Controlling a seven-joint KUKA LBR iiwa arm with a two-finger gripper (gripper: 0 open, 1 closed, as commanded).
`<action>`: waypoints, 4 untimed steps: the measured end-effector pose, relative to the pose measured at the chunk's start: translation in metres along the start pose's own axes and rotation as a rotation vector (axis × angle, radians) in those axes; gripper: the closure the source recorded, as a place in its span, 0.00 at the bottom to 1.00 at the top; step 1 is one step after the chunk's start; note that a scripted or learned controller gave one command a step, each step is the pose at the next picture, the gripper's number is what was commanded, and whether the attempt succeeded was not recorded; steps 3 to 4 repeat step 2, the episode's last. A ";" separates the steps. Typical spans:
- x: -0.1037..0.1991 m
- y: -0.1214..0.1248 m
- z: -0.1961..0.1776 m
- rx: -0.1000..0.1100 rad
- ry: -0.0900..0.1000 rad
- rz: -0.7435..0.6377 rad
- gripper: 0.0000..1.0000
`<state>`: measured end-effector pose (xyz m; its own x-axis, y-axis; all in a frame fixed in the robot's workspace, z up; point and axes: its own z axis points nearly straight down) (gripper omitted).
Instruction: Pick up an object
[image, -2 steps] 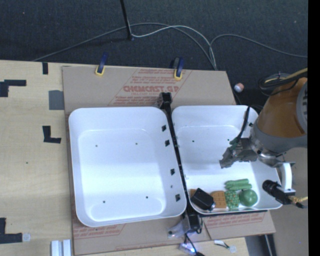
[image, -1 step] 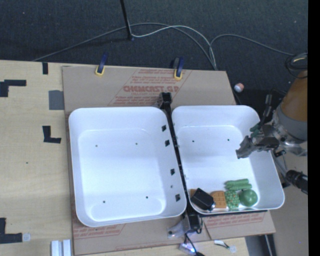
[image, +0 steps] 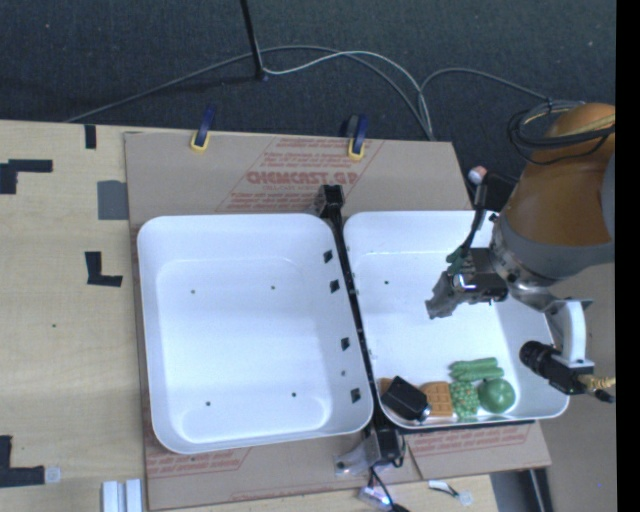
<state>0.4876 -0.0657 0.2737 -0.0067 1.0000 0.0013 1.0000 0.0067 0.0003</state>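
Note:
My gripper (image: 447, 300) hangs over the middle of the right bin (image: 400, 240), its dark fingers pointing down-left, with nothing visible between them. Along that bin's front edge lie several objects: a black block (image: 405, 398), an orange textured piece (image: 437, 397), a green ridged piece (image: 473, 370) over a green dotted piece (image: 466, 400), and a green ball (image: 497, 395). These objects sit well in front of and slightly right of the gripper.
The left bin (image: 240, 330) sits beside the right one, split from it by a black divider (image: 343, 300). Both rest on cardboard clamped at the back. The arm's orange band (image: 560, 200) and grey wrist overhang the right bin's right rim.

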 end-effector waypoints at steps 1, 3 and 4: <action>-0.031 0.072 -0.021 0.000 -0.002 0.007 1.00; -0.001 0.097 0.045 0.006 -0.001 0.025 1.00; -0.001 0.097 0.045 0.006 -0.001 0.025 1.00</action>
